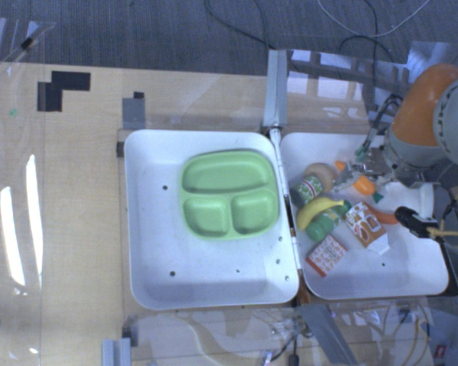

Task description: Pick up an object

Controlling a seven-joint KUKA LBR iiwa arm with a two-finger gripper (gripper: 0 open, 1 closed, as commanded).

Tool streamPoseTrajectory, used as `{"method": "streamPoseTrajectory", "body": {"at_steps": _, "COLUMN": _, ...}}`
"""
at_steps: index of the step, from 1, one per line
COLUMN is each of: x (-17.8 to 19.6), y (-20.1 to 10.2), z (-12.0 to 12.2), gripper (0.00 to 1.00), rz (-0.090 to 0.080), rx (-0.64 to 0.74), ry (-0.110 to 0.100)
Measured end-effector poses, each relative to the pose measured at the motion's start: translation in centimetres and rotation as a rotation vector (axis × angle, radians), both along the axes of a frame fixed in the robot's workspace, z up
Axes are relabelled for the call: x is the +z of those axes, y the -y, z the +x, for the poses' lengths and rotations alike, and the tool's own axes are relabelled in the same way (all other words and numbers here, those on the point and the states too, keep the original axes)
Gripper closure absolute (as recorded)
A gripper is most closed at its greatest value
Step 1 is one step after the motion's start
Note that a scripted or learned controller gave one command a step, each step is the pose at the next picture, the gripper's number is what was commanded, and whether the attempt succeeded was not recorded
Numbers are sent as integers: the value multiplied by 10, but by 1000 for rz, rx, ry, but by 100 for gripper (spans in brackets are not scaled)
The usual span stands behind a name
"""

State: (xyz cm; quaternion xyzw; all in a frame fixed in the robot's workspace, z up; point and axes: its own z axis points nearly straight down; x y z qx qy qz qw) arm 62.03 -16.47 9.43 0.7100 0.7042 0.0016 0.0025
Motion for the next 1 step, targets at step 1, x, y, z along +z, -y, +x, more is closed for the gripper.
{"method": "streamPoseTrajectory", "body": {"at_steps": 1, "x": 12, "y": -1, "z": 2, "gripper": 100, "rz": 0, "rx": 3, "ry": 4}}
